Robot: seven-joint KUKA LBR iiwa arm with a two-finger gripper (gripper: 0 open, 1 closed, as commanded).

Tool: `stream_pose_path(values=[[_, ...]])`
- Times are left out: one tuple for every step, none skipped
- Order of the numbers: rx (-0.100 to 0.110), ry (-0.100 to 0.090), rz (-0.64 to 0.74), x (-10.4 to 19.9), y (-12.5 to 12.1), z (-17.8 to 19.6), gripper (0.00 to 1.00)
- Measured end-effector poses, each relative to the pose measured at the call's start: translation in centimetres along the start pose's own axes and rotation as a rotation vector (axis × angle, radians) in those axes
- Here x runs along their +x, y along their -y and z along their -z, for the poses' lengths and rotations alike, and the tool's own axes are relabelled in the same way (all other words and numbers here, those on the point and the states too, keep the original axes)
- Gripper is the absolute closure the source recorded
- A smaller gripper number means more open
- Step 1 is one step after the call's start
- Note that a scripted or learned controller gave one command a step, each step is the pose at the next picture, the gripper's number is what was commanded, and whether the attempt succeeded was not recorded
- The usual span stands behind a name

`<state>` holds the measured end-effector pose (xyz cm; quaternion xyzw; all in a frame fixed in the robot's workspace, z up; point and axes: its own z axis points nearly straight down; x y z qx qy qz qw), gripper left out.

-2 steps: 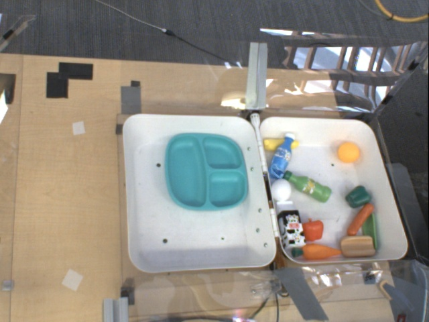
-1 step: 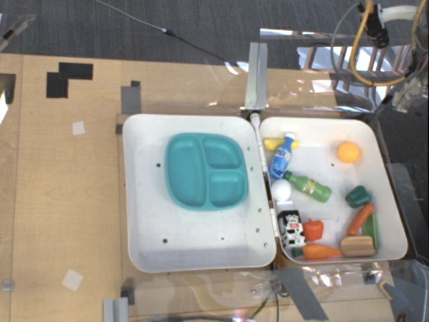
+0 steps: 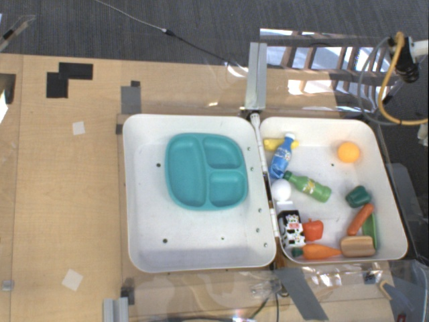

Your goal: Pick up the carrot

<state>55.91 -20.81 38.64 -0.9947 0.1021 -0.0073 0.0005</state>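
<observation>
Two bins: carrot lies along the right bin's near wall.

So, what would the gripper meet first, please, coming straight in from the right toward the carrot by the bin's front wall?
Probably the tan bread-like block, lying just right of the orange plastic carrot; heights are unclear from above.

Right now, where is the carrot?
In the camera view, the carrot lies along the near edge of the right bin, between the black-and-white toy and the bread loaf.
</observation>
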Motion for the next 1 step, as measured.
stream_pose_path(values=[[0.004,0.001,0.005,5.5,1.52,3.93,1.0]])
